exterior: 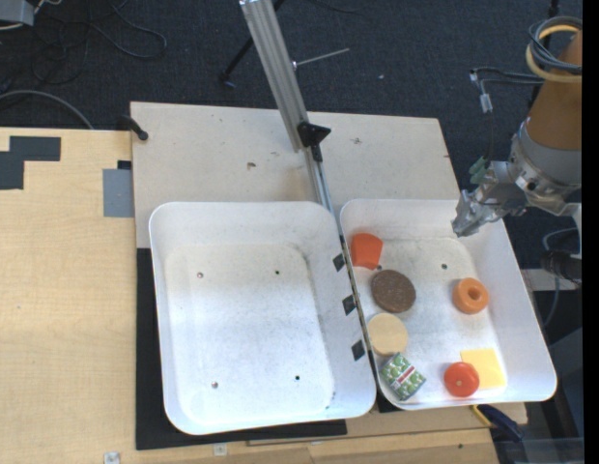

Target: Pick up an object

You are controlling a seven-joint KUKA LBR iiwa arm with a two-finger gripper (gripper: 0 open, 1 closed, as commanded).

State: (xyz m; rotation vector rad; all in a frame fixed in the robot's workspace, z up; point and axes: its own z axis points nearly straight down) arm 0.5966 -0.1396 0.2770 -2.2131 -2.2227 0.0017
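White right-hand bin, six bits of clutter, arm parked at the far rim.

Nearest the camera: red tomato-ish thing (461, 380), yellow block (483, 365) and green packet (403, 376); further back a tan disc (387, 335), brown patty (392, 291), orange ring (470, 296), then an orange cup (366, 250). The gripper (467, 222) hovers over the right bin (531, 356) at its far edge, holding nothing; can't tell how its tips are set. I'd guess the ring is the easiest grab: it sits at about 6 o'clock from the gripper.

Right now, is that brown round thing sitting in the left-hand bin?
No, the brown disc lies in the right bin, close to the divider, between the orange cup and the beige disc.
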